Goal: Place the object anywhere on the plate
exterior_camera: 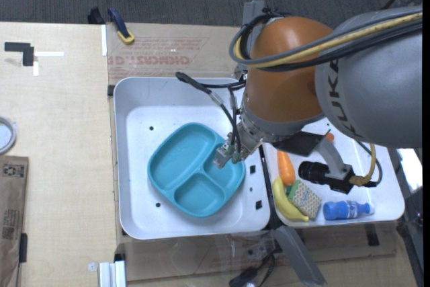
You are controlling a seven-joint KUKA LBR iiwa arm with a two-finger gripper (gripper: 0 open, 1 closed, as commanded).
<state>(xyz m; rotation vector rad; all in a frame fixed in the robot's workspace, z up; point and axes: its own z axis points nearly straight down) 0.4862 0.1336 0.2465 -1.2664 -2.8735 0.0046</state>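
A blue divided plate [191, 171] lies in the left white bin [134, 144], with three compartments. My gripper [227, 153] hangs over the plate's right rim, near the wall between the two bins. The big orange and grey wrist above it hides much of it. I cannot make out any object at the gripper tip. In the right bin [390, 201] lie an orange carrot [286, 168], a yellow banana [285, 205], a speckled green-and-tan sponge-like block [306, 198] and a small blue bottle [346, 210].
The arm covers the back half of the right bin. Left of the bins is a pale wooden benchtop [54, 111] with a roll of tape [5, 136] and a brown packet [12, 205]. A yellow-handled clamp [121, 27] sits behind the left bin.
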